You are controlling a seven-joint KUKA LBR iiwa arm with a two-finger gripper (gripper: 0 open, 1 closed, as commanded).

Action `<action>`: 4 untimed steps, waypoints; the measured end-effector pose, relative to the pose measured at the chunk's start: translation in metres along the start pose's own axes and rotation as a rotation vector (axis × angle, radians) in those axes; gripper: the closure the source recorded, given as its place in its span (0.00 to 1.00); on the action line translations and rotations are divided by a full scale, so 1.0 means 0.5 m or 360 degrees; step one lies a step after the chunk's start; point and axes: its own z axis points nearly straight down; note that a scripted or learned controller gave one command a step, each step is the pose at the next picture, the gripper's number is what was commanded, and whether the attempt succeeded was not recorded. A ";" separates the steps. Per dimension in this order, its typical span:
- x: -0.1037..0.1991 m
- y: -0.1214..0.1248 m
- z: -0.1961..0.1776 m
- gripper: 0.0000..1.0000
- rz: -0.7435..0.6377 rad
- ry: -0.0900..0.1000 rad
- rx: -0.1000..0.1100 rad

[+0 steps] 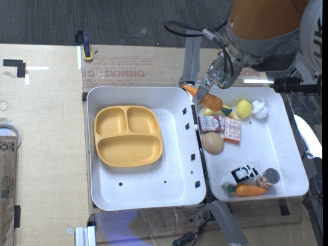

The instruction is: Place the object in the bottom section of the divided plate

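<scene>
Orange toy (211, 102) sits at the top left of the right bin (287, 152), w/ the jaws (204, 93) right over it; can't tell if they grip it. Yellow divided plate (128, 136) lies in the left bin (143, 188), well apart.

The arm (271, 14) comes in from the upper right, its orange band bulking large near the top edge. The wrist slants down and leftward, ending in the gripper (201, 94) (a slim grey tip), which points down-left, low over the bench.
</scene>
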 end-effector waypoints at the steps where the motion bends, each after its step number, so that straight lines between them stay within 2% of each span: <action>1: -0.098 0.127 -0.107 1.00 -0.0016 -0.0004 -0.0002; 2: -0.026 0.243 -0.125 1.00 -0.0113 -0.0003 -0.0002; 3: 0.055 0.261 -0.127 1.00 -0.0252 -0.0002 -0.0001; 4: 0.103 0.284 0.191 1.00 -0.0517 -0.0001 -0.0001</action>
